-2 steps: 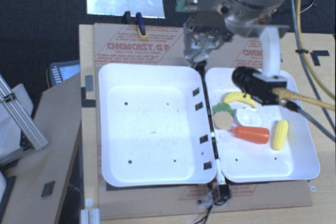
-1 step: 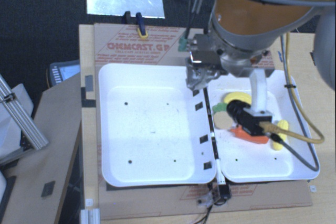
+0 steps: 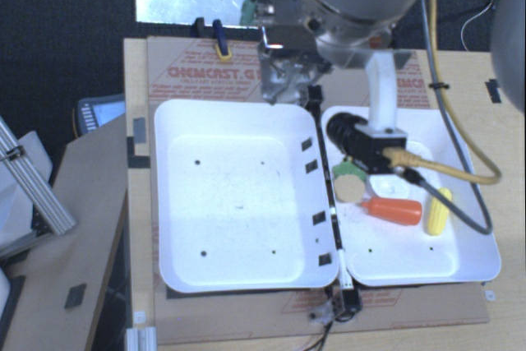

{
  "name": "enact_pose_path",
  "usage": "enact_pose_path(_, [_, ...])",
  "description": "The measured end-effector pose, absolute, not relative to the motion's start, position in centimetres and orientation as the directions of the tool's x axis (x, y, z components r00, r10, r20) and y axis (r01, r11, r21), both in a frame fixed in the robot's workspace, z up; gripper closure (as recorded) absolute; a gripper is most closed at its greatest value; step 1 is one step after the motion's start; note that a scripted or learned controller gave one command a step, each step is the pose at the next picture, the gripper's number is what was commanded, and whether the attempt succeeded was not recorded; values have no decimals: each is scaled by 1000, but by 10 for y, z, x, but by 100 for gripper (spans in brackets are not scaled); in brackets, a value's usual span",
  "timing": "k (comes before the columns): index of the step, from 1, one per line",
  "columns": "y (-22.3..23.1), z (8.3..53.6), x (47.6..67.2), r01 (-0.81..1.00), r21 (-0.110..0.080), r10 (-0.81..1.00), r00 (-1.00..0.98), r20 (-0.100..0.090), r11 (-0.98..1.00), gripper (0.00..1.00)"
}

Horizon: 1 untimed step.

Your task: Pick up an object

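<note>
The left bin fills the frame's centre-left. At upper centre, the gripper hangs over the bins' far edge, touching nothing visible; whether it is spread or closed cannot be told. In the right bin, at centre right, lie a green scrap, a tan disc, an orange carrot-shaped toy and a yellow corn-shaped toy. All look light. The carrot seems stiff and smooth, and is best pinched across its thick middle.

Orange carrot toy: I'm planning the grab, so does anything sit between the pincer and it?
Nothing lies on the orange carrot toy. A green piece and a tan disc lie by its end nearest the pincer.
</note>
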State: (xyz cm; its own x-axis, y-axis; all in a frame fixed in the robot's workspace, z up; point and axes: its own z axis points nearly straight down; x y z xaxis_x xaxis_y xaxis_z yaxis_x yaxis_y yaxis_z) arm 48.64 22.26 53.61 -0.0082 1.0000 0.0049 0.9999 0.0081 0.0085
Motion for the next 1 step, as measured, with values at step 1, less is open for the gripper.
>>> enact_pose_path(1, [220, 532, 486, 1000, 2, 1000, -4, 1, 4, 0])
